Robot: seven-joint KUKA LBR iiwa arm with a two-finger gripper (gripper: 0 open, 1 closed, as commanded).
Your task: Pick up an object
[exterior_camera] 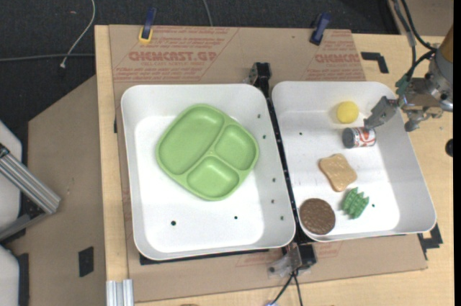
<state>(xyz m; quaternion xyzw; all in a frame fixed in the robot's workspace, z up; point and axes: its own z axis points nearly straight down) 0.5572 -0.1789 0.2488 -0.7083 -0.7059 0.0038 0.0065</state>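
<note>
My gripper (395, 117) hangs over the right edge of the right bin (414, 175), open, with nothing between its fingers. Its left fingertip (376, 117) sits just above and to the right of a small grey and red can (359, 137) lying on its side. A yellow ball (347, 111) rests to the left of the gripper. Lower in the same bin are a tan slice of bread (337, 171), a green spiky toy (354, 202) and a brown round disc (317, 216).
The left bin (144, 204) holds a green divided plate (207, 151). A black divider (277, 153) runs between the bins. Blue clamps (148, 22) (320, 27) pin the cardboard at the back. Cables trail on the dark floor behind.
</note>
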